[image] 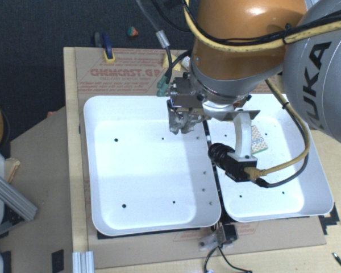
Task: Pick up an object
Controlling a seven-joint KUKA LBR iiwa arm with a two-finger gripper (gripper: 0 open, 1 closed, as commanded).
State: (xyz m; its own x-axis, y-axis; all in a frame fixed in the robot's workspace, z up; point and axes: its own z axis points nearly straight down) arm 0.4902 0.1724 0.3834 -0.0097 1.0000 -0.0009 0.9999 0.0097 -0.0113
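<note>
My gripper (181, 124) hangs low over the far right part of the left white bin (102, 169), close to the ridge where the two bins meet. Nothing can be seen in it. A small flat speckled piece (261, 143), pale with green and red dots, lies in the right bin (290, 198) near its far side. My wrist's pale bracket hides part of it. It sits to the right of the gripper, well apart from it. The large orange and grey arm covers the far part of the right bin.
The bins rest on a brown board (122, 70) with red print. A blue clamp (107, 45) grips the board's far edge. A small coloured bit (133, 32) lies on the dark floor beyond. Metal framing (11, 195) stands at the left.
</note>
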